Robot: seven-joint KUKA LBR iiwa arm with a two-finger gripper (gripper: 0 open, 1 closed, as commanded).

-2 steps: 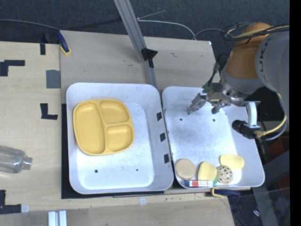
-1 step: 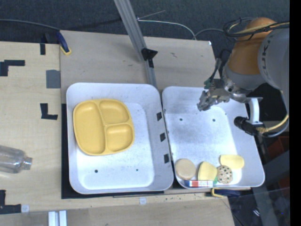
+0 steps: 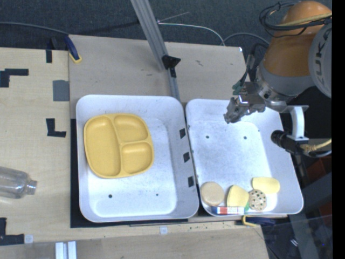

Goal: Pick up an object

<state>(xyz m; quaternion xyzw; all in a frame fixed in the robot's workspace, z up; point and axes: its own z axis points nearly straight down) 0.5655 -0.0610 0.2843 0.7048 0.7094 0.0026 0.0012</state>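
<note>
**Camera view: nothing picked up yet, the arm is over the far end of the right bin**

The task is at its beginning, as I judge it. The jaws [image 3: 235, 113] carry nothing that I can see, and whether they are wide or narrow I cannot tell, because they look dark and blurred against the right bin [image 3: 226, 155].

The things to pick lie well apart from the jaws, at the near end of the same bin: a round tan piece [image 3: 212, 193], a yellow piece [image 3: 236, 196], a speckled cookie [image 3: 259, 200] and another yellow piece [image 3: 265, 185], all close together. A yellow divided plate [image 3: 118, 144] lies in the left bin [image 3: 135, 204], far to the side of the jaws.

The arm [image 3: 291, 42] reaches in with its wrist bent down, the jaws low above the bin floor. Choosing, closing and lifting are all left.
</note>
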